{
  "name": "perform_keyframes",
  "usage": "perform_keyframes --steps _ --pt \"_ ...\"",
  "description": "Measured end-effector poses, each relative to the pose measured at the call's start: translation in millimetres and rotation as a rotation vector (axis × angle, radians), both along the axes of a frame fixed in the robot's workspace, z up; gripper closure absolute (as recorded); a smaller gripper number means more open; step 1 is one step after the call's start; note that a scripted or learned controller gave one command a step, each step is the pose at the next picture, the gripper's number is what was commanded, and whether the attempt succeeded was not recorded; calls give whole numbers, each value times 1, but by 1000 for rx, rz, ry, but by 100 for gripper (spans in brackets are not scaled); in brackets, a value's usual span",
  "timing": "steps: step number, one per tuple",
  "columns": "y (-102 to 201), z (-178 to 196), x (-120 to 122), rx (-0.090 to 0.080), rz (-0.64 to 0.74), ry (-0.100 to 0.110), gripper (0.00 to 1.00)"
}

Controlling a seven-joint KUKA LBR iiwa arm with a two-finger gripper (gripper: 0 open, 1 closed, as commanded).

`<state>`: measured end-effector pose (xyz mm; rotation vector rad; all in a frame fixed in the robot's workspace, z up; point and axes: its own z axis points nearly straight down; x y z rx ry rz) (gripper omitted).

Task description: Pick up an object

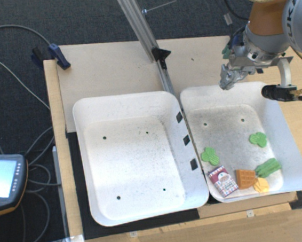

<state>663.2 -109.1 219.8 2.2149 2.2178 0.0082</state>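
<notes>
My gripper point(226, 83) hangs over the far rim of the right bin point(280, 125), well above its floor, with nothing visibly held. Inside that bin lie a green leafy piece point(210, 155) near the left wall and another green piece point(258, 139) toward the right. Along the near edge sit a small red and white packet point(222, 180), an orange waffle-like square point(246, 178), a yellow piece point(261, 185) and a long green vegetable point(268, 167). All of these lie far from the gripper, toward the front of the bin.
The left bin point(130, 157) stands beside the right one, split by a rim with black clips point(186, 140). A slanted metal pole point(140, 25) rises from the bench behind the bins. A blue clamp point(58, 55) sits at the bench's far left corner.
</notes>
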Motion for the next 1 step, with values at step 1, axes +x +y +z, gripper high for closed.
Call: perform_keyframes --steps 1 --pt "0 6 1 1 0 5 100"
